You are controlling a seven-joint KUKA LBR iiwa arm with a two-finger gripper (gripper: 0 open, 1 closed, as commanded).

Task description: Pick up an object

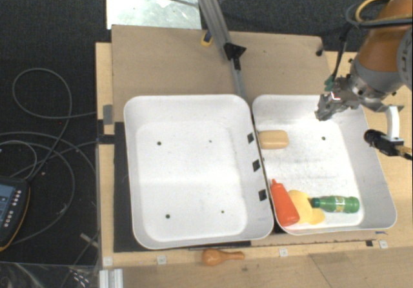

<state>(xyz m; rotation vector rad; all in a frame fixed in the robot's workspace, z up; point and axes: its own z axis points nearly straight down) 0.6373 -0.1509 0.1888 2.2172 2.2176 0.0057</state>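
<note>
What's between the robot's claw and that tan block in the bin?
Nothing: the camera view shows bare white bin floor between the gripper and the tan block.

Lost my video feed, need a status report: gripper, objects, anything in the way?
Gripper over right bin's far end, holding nothing. Tan block, red bottle, yellow item, green bottle lying in it. Path clear.

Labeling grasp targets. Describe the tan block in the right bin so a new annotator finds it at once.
Start at the right bin, the one under the gripper. The tan block lies alone against its left wall, near the clips joining the two bins. It is pale, rounded and plain, well apart from the red bottle, yellow piece and green bottle clustered at the bin's near edge.
</note>
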